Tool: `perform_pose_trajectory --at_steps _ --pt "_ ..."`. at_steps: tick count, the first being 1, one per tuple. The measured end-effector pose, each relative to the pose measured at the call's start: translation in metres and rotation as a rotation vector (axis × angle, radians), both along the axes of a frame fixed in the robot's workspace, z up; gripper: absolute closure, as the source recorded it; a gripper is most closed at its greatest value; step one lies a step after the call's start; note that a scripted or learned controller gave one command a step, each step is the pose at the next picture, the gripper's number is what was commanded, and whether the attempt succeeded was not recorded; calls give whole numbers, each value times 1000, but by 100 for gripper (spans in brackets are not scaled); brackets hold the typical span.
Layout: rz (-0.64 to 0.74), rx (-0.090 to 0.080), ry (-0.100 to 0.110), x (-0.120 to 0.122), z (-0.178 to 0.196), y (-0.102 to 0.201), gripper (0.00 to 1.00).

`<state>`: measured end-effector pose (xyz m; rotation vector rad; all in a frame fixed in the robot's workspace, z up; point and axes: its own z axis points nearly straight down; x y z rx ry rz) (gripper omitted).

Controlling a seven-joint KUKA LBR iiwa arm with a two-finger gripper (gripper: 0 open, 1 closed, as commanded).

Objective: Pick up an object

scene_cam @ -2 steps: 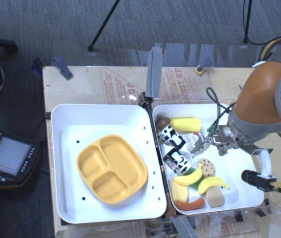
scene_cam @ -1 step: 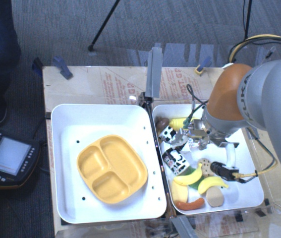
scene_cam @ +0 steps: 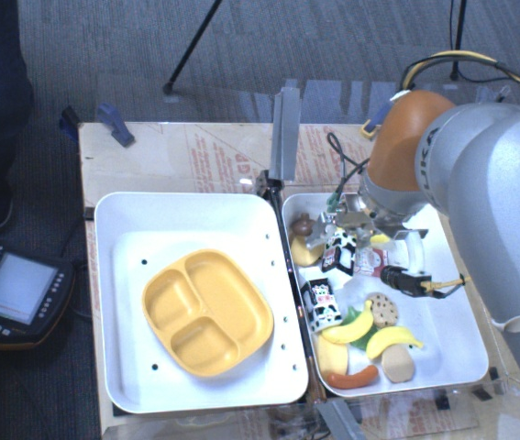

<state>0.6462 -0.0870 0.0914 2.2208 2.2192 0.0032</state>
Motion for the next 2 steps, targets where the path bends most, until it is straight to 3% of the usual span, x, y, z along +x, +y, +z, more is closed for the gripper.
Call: perform_pose_trajectory --at_steps 1,2 --pt "273 -2 -7 -23 1 -15 0" --pt "269 0 -2 -24 9 -16 100"
